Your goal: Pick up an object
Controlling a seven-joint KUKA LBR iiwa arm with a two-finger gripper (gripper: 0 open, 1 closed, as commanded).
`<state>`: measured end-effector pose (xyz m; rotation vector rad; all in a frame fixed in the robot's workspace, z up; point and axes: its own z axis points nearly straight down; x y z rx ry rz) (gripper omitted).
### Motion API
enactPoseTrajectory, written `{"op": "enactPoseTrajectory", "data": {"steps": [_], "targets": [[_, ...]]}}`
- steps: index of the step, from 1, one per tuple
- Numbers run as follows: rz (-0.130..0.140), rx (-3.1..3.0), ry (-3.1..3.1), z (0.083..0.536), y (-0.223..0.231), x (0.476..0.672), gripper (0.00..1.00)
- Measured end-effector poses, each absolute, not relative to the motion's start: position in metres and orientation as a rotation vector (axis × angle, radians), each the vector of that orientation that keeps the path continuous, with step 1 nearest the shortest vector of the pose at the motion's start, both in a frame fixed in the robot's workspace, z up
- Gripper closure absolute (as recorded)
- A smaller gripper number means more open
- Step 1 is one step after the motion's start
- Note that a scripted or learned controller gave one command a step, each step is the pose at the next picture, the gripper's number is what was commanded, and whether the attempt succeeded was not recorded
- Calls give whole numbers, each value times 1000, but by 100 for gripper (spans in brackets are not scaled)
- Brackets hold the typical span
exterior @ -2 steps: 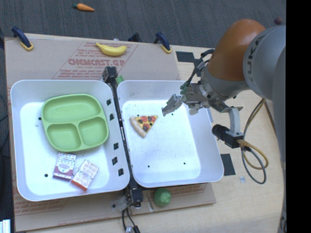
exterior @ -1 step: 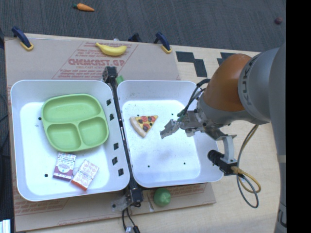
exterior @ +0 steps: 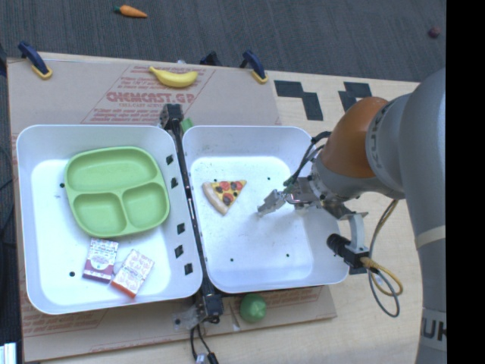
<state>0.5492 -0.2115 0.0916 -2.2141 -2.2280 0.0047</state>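
— Gripper (exterior: 269, 203) first: where is it?

— Over the floor of the right bin (exterior: 250, 268), to the right of the pizza slice (exterior: 224, 193) and clear of it. It reaches in from the right, pointing toward the slice. Whether it is spread or pressed together, I cannot tell; the tips are a small grey blur. Nothing visible in it.

— And the pizza slice itself?

— Flat on the right bin's floor, in its left half, near the divider between the bins. Crust toward the upper right, point toward the lower left.

— What sits further from the slice?

— Left of it, across the divider, the left bin (exterior: 38, 279) holds a green tray (exterior: 115, 188) with three compartments. Below and left of the slice, in the same left bin, two small packets (exterior: 119, 267) lie side by side, just under the tray.

— Outside the bins?

— Up and left of the slice, a banana (exterior: 174, 75) lies on the cardboard behind the bins. Well beyond that, a carrot (exterior: 132, 10) is on the dark floor. Below the slice, past the right bin's front rim, a green ball (exterior: 253, 307) rests on the cardboard.

— The arm?

— Right of the slice, the grey arm (exterior: 409, 142) with its orange band (exterior: 352, 139) hangs over the right bin's right rim.
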Motion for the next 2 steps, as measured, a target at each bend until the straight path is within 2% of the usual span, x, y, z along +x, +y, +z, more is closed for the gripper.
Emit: {"op": "enactPoseTrajectory", "data": {"steps": [1, 2], "targets": [[-1, -2215, -2226, 92, -210, 609, 0], [-1, -2217, -2224, 103, -211, 605, 0]]}}
